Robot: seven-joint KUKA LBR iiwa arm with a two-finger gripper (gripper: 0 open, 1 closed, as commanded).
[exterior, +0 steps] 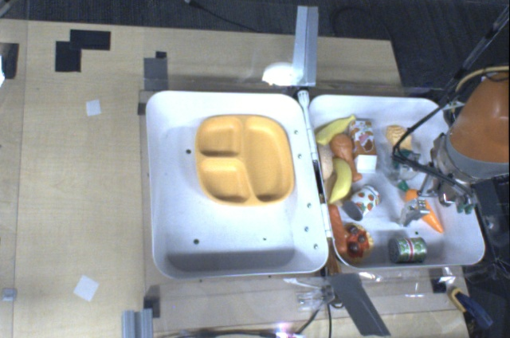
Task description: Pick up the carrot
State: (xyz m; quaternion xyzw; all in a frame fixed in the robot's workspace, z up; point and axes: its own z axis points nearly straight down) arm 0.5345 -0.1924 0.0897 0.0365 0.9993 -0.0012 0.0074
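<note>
The claw (416, 210) hovers just left of the carrot (431, 220), whose long axis points lower right; finger state cannot be told.

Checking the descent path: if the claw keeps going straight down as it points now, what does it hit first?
Most likely the carrot, lying right beside the claw in the right bin. Depth is unclear from this slant, so it could land on bin floor instead.

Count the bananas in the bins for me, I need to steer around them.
2. One banana lies at the upper left of the right bin; the second banana sits just below it, by the divider. Others could be hidden under the pile.
</note>
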